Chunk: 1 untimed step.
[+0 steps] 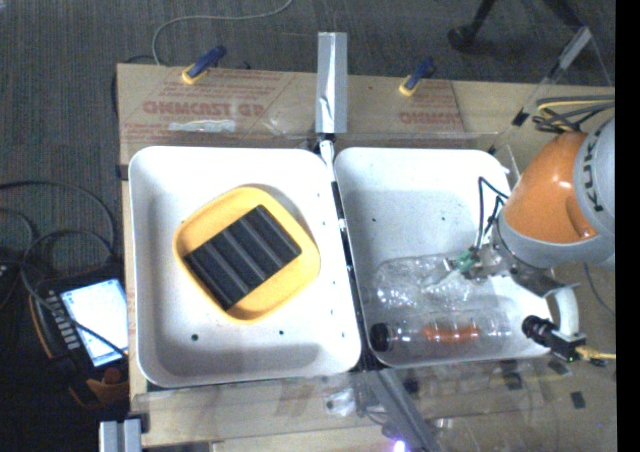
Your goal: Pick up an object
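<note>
The arm [575, 205] is built of rounded, smooth casings. A bulging orange band [545, 195] sits above the wrist, glossy with a soft highlight, and meets a pale grey shell that carries part of a dark printed letter. Thin black and green cables [487, 210] loop off the wrist side. Below the grey shell hangs a white curved piece tipped with a small black fitting [535, 327].

two bins sit side by side. a tray [249, 253] lies centred in the left bin [160, 340]; two bottles [440, 332] lie toward six o'clock in the right bin [400, 190].
</note>
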Tool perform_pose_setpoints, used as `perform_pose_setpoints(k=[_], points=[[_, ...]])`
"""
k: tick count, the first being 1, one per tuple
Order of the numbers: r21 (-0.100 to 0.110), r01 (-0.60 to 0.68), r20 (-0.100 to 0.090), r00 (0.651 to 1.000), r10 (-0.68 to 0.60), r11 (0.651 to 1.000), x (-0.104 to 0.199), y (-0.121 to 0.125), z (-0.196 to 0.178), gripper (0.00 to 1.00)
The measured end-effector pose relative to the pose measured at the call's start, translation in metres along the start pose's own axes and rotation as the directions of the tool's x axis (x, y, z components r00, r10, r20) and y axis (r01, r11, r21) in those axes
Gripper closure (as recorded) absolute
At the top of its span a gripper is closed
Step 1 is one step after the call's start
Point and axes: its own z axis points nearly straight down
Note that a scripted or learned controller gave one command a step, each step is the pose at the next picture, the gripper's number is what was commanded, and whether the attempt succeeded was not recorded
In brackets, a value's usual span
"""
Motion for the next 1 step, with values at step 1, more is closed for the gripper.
perform_pose_setpoints(k=[1], points=[[-0.01,-0.005,0.007,1.0,0.005,1.0,-0.0042,0.0023,-0.0129,1.0]])
